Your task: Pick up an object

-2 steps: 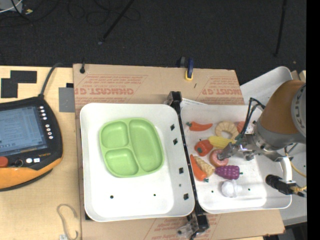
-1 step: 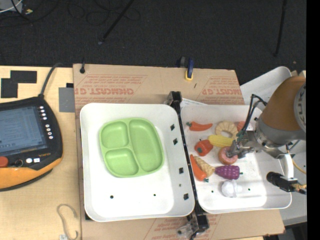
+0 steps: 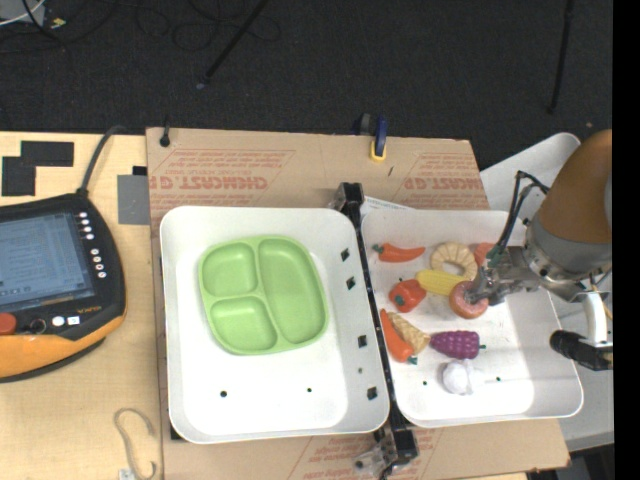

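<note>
The right white bin (image 3: 530, 388) holds several toy foods: a red chilli (image 3: 401, 252), a tan croissant (image 3: 455, 257), a yellow piece (image 3: 436, 282), a red pepper (image 3: 406, 295), a pink round piece (image 3: 467, 302), an orange-and-tan wedge (image 3: 402, 334), purple grapes (image 3: 455, 344) and a white garlic bulb (image 3: 457, 377). My gripper (image 3: 484, 290) reaches in from the right and sits low, right at the pink round piece. I cannot make out whether anything is between its tips.
The left white bin (image 3: 190, 388) carries a green three-compartment plate (image 3: 264, 294). A black clamp strip (image 3: 365, 308) divides the two bins. A teach pendant (image 3: 50, 278) lies at the far left of the bench. Cardboard (image 3: 300, 168) lines the bench behind the bins.
</note>
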You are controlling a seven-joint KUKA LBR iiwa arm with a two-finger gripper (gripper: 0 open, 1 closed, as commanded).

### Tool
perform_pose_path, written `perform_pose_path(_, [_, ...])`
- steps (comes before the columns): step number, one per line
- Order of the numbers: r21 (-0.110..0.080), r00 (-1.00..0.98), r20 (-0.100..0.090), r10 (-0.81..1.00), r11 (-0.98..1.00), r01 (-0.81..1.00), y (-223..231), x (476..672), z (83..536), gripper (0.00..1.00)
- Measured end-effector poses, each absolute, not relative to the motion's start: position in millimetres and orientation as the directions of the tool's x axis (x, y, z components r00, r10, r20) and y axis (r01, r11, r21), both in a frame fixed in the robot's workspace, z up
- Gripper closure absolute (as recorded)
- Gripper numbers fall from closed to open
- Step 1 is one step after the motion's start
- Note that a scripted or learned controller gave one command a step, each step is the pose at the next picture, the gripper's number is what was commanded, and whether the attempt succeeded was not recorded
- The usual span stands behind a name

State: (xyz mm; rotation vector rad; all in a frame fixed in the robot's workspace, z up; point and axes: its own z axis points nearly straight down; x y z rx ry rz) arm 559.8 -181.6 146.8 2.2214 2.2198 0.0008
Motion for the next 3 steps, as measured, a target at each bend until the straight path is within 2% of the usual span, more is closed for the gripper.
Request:
perform_pose_path(1, [0.002, 0.001, -0.001, 1.0, -0.001, 1.0, -184, 569.9, 196, 1.0])
perform_pose_path(2, [0.002, 0.0, 0.0, 1.0, 0.0, 1.0, -185, 570.0, 230, 1.0])
perform_pose_path(3, [-0.003, -0.002, 0.003, 1.0, 0.002, 1.0, -143, 551.4, 235, 1.0])
